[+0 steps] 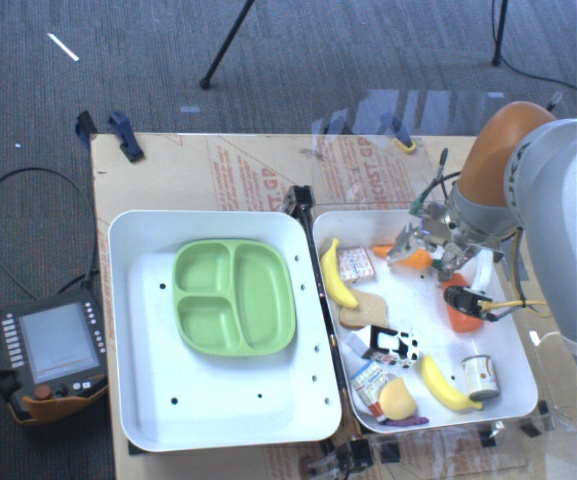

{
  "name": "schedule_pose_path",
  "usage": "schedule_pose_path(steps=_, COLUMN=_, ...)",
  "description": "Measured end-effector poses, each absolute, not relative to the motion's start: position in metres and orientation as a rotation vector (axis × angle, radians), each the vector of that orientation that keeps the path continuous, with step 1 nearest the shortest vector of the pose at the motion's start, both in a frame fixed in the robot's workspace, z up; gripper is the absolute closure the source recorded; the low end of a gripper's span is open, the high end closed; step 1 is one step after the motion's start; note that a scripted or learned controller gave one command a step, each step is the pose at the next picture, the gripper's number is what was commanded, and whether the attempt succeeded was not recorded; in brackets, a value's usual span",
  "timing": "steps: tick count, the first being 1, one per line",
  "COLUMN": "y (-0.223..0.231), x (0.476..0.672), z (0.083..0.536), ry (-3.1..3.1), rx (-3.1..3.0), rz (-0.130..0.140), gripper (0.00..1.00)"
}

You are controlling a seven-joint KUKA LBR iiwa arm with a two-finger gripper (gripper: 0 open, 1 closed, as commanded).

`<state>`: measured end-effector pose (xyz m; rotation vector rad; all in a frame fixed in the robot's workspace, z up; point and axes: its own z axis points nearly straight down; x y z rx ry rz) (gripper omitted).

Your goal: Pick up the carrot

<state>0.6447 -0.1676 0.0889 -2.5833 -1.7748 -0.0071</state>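
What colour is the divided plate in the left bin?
Light green: the divided plate shows plainly in the camera view.

Both bins [138, 268] smooth white plastic, green divided plate [235, 298] matt plastic, counter [238, 173] printed cardboard-like sheet, floor [118, 28] ribbed grey carpet.

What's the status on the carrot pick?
Gripper low in the right bin, at the carrot. Carrot on the bin floor at the gripper tips; grasp not confirmed. Snack packet and banana lie left of it, apart.
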Motion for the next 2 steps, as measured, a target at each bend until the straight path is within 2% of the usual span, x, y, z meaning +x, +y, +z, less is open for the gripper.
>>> schedule_pose_path(steps=1, y=-0.167, x=0.645, z=0.099, ry=-1.784, rx=-2.577, rz=-0.003, gripper=1.0)
schedule_pose_path(steps=2, y=-0.127, x=0.587, z=0.086, ry=-1.973, rx=-2.434, rz=0.005, gripper=1.0)
